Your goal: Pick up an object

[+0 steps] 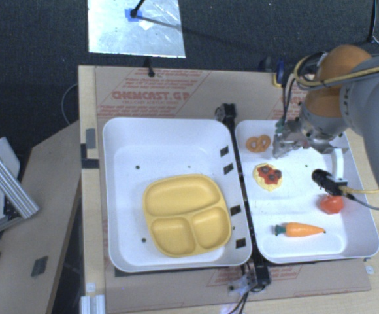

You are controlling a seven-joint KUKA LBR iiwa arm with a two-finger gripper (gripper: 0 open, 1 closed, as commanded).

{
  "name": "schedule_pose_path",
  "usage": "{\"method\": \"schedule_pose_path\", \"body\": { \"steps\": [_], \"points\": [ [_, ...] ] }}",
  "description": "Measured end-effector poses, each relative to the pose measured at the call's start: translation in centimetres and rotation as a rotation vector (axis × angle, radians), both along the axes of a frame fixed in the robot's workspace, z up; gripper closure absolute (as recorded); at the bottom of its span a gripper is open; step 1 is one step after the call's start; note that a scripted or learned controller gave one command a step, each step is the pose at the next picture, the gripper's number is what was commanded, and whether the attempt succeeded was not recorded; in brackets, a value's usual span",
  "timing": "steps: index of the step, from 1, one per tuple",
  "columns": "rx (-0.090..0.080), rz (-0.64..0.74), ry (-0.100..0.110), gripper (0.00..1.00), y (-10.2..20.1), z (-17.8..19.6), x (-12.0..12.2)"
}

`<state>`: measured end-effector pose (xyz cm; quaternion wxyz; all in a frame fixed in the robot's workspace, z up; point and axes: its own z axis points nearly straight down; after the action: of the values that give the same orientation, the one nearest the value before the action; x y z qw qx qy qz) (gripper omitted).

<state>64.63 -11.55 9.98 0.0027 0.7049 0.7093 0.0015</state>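
While my end effector (283, 148) hovers in the right bin (294, 201) just beside the pretzel (258, 143), open or closed I cannot tell, I judge the approach underway, needing a leftward shift next.

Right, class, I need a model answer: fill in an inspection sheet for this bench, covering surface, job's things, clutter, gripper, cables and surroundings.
Surface: left bin and right bin, both white, side by side on a printed board.
Job's things: pretzel, small pizza, tomato and carrot in the right bin; yellow plate in the left bin.
Clutter: nothing seen.
Gripper: gripper at the back of the right bin, just right of the pretzel; grip unclear.
Cables: dark cable at upper right; wires at the board's front edge.
Surroundings: silver sheet behind the bench; metal rail at left.
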Motion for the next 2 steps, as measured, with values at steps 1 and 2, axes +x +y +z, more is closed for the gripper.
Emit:
{"method": "schedule_pose_path", "body": {
  "steps": [1, 2],
  "points": [
    [0.0, -0.001, -0.001, 1.0, -0.4, 6.2, 0.7],
    [0.0, -0.001, -0.003, 1.0, -0.9, 12.7, 0.7]
  ]
}}
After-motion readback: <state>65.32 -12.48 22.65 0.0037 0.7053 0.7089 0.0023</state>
